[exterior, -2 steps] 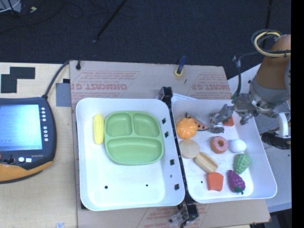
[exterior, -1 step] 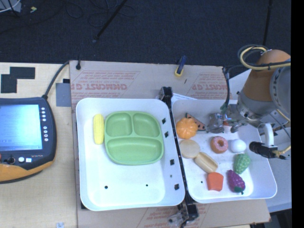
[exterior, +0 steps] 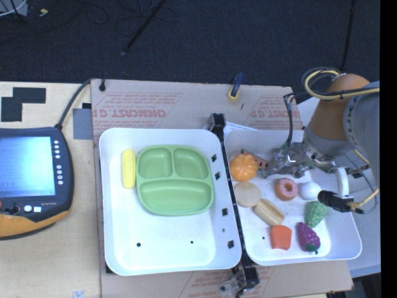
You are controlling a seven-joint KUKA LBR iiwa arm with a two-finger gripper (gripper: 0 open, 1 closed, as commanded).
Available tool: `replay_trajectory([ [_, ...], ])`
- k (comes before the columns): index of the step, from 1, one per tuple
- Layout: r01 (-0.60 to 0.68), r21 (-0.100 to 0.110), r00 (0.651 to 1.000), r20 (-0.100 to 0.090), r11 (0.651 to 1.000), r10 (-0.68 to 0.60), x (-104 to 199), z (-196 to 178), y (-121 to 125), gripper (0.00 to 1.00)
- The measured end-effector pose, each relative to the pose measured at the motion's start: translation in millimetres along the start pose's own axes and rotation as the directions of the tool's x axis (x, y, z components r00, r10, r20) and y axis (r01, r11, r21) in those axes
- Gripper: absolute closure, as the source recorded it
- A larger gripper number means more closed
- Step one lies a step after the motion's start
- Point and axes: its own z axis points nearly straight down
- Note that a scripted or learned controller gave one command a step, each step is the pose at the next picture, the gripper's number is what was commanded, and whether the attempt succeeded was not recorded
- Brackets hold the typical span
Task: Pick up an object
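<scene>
Over the right bin [exterior: 353, 244] my gripper [exterior: 280, 163] hangs low near the bin's far side, just beside the orange pumpkin [exterior: 244, 166] and the pink-iced doughnut [exterior: 286, 189] — how it is set I cannot tell. Nearer the front lie a round cracker [exterior: 247, 195], a bread roll [exterior: 269, 212], a white egg [exterior: 309, 190], green broccoli [exterior: 316, 213], an orange-red pepper [exterior: 280, 237] and purple grapes [exterior: 308, 236]. In the left bin [exterior: 161, 247] a yellow corn cob [exterior: 128, 168] lies against a green divided plate [exterior: 174, 180].
</scene>
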Motion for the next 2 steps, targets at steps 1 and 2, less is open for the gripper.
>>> replay_trajectory([
  [1, 0.001, 0.000, 1.000, -0.001, 1.000, -0.001, 0, -12, 0, 1.00],
  [2, -0.010, -0.005, 1.000, 0.001, 1.000, 0.010, -5, -56, -5, 1.00],
])
